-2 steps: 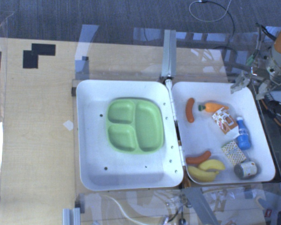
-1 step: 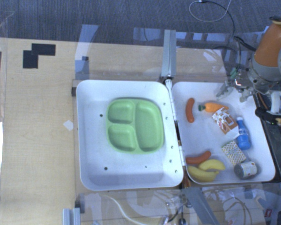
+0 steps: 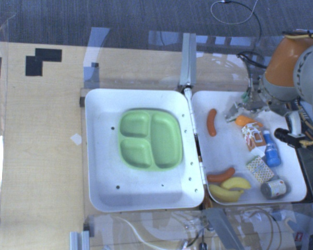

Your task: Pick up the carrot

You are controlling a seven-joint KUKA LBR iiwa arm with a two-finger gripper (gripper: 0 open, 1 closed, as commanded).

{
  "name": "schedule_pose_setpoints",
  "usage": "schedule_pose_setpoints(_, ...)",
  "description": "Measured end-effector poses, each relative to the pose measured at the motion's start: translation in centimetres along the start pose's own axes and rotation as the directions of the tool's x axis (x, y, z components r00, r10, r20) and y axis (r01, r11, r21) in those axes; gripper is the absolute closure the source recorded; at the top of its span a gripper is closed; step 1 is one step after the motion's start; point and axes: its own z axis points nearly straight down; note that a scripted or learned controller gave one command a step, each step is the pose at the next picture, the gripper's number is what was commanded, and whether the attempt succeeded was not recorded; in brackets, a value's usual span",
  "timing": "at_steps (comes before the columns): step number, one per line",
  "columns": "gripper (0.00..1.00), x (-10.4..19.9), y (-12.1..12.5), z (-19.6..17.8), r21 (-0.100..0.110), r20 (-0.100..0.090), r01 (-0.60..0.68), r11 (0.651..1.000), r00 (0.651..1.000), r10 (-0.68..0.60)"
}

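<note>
The carrot (image 3: 243, 121) is a short orange piece in the right bin (image 3: 227, 139), near its upper middle, partly against a small orange-and-white carton (image 3: 253, 135). My gripper (image 3: 239, 111) hangs just above and to the upper left of the carrot, reaching in from the right under the orange band of the arm (image 3: 284, 61). Its silver fingers (image 3: 231, 114) stand apart, open, with nothing held between them. One fingertip sits close beside the carrot's left end.
Also in the right bin are a red sausage (image 3: 212, 122), a blue bottle (image 3: 272, 153), a patterned box (image 3: 259, 169), a can (image 3: 274, 188), a banana (image 3: 229, 188) and a second sausage (image 3: 220, 176). The left bin (image 3: 99, 155) holds a green divided plate (image 3: 149, 139).
</note>
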Motion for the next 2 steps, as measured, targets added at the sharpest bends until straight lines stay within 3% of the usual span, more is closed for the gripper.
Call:
schedule_pose_setpoints(1, 0.00, -3.3, 1.0, 1.4, 0.001, -0.002, -0.246, 0.969, 0.969, 0.246)
schedule_pose_setpoints(2, 0.00, -3.2, -3.0, 1.3, -0.001, 0.000, -0.235, 0.972, 0.972, 0.235)
